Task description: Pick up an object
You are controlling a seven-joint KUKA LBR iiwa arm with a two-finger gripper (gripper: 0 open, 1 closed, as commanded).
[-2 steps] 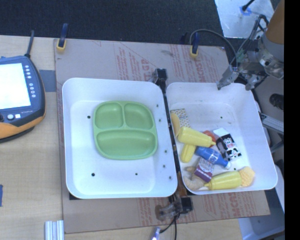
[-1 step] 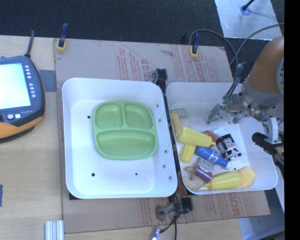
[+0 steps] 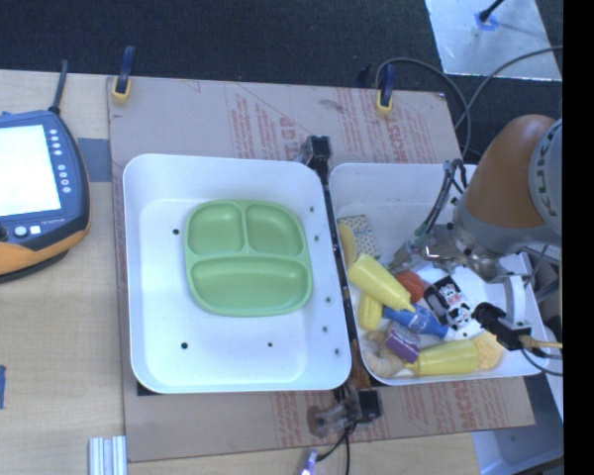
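We are hanging our gripper (image 3: 445,290) over the right bin (image 3: 396,181), above a heap of objects (image 3: 416,320) (yellow, red, blue, purple). Its grasp we cannot tell. A green divided plate (image 3: 247,257) is lying in the left bin (image 3: 148,265).

Robot lab, teach pendant (image 3: 25,191), 2 clamped bins (image 3: 144,265), cables (image 3: 416,72)
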